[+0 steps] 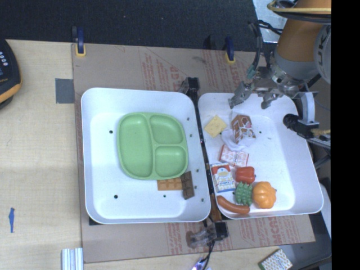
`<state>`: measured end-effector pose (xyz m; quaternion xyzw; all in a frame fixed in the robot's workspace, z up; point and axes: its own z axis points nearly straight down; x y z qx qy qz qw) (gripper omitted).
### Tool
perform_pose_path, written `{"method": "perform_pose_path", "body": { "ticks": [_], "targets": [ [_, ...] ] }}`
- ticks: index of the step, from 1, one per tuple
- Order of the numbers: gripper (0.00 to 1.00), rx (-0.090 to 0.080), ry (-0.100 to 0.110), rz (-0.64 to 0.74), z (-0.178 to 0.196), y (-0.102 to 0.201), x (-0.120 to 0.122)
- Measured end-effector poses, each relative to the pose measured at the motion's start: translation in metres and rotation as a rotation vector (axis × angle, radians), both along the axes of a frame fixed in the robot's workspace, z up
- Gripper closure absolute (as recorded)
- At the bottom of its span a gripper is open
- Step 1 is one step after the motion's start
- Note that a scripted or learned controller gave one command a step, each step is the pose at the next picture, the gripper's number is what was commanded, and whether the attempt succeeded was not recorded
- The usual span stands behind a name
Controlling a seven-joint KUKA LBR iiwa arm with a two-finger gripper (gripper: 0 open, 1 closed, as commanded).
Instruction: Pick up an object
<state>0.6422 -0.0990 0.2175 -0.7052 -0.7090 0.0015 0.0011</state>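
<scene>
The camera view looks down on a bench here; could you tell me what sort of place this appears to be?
Probably a robotics lab's pick-and-place test bench: two white bins, the left bin holding a green divided plate, the right bin holding toy food, on clamped cardboard, with the robot's hand above.

bench: light wood-grain top, seen at a slant from above
cardboard sheet: brown, printed red, lay flat on bench under both bins
clamps: blue, two at sheet's far edge
left bin: white, shallow, sat on the sheet
right bin: white, shallow, touching left bin's side
grey tape patch: on bench, just left of sheet
black-and-yellow device: at bench's left edge, partly cut off
blue mark: small, near left front of bench
</scene>
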Motion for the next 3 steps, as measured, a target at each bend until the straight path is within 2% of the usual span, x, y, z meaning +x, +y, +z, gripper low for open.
{"method": "perform_pose_path", "body": {
  "ticks": [1, 2, 3],
  "targets": [
    [0.0, 0.001, 0.005, -0.001, -0.125, -0.025, -0.003],
    [1.0, -0.001, 0.0, -0.001, -0.108, -0.026, -0.001],
    [1.0, 0.003, -0.008, 0.006, -0.02, 0.06, 0.01]
  ]
}}
